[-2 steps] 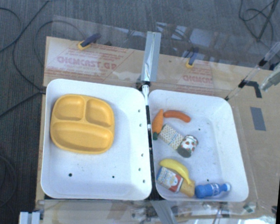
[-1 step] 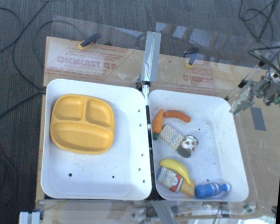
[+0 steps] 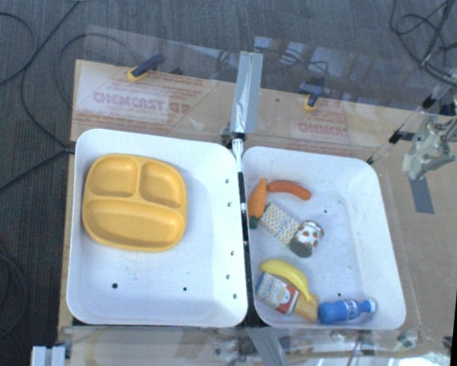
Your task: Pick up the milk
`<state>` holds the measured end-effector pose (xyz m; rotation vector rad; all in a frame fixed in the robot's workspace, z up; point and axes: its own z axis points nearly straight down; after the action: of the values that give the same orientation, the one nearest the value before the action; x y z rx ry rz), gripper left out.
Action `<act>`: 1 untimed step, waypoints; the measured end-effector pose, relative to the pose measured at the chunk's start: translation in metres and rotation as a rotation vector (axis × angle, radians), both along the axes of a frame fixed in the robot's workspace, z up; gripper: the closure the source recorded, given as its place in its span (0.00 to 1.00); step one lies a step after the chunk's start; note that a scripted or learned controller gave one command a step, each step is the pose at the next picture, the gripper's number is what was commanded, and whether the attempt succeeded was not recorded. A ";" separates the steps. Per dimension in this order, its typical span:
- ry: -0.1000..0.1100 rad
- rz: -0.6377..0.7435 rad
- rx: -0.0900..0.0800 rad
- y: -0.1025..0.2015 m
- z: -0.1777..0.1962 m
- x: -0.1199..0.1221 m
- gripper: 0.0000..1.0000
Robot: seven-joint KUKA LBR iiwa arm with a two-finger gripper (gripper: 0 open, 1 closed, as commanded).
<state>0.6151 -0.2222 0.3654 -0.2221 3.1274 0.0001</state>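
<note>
I see the milk carton (image 3: 289, 227) lying mid-bin, touching the carrot (image 3: 257, 198), sausage (image 3: 289, 189) near; end effector (image 3: 431, 151) off the bin's far-right corner, grip state unclear.

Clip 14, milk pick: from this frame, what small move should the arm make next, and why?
Probably travel left and down toward the right bin, stopping above the milk carton. The end effector sits outside the bin by its upper right corner, far from the carton, which lies on its side beside the carrot and below the sausage. Descent should wait until it is centred overhead.
</note>
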 end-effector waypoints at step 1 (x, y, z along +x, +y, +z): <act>0.003 0.097 -0.001 -0.001 -0.044 0.009 1.00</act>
<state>0.6242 -0.2227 0.3213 -0.3746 3.1163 -0.0005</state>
